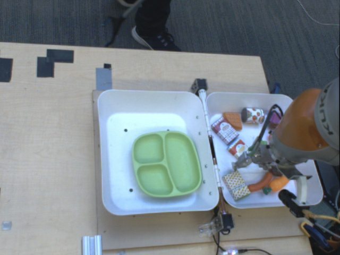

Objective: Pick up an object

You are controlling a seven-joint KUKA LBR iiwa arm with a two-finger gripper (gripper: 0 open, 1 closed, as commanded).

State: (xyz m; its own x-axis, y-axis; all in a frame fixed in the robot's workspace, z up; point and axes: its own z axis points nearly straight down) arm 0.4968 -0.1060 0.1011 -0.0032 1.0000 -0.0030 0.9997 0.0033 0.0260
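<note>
Objects for picking lie in the right bin (pixel 313 193): a patterned block (pixel 236 185) at 7 o'clock, a carrot (pixel 265 184) at 6. At the left bin's (pixel 114 158) centre sits a green divided plate (pixel 167 163). The hand (pixel 254 158) hovers above the block; its grip cannot be made out.

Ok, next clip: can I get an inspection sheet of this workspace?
Surface: wooden bench bearing left bin and right bin.
Job's things: small packets, a can, a carrot in the right bin.
Clutter: green divided plate in the left bin; dark tape patches.
Grippers: gripper low over the right bin's items; grasp unclear.
Cables: wires at lower right.
Surroundings: carpet, a person's shoe.
</note>
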